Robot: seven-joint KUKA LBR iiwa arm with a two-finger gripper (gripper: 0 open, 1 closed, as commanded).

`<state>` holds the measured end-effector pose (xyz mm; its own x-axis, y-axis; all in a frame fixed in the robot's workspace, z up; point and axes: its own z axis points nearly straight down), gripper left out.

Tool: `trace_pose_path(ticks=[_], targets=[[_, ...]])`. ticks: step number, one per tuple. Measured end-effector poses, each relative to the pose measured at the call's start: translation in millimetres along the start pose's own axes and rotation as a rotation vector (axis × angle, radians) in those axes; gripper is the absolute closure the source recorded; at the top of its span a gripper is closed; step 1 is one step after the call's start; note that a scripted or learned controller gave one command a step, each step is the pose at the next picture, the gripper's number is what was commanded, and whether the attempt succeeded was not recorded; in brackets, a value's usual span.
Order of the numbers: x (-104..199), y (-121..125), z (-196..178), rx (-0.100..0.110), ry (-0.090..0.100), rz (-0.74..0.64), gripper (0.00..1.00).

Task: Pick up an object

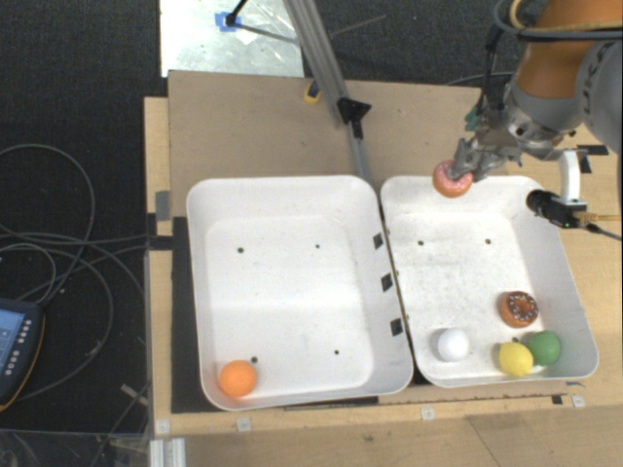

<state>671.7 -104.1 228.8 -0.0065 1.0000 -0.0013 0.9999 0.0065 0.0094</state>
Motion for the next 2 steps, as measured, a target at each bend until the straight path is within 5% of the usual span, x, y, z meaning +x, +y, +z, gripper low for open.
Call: trace_pose_path(ticks=[1, 2], targets=[[0, 0, 26, 0.009, 0.001, 0.001, 1.0], [56, -9, 31, 0.01, 0.003, -0.004, 1.0]])
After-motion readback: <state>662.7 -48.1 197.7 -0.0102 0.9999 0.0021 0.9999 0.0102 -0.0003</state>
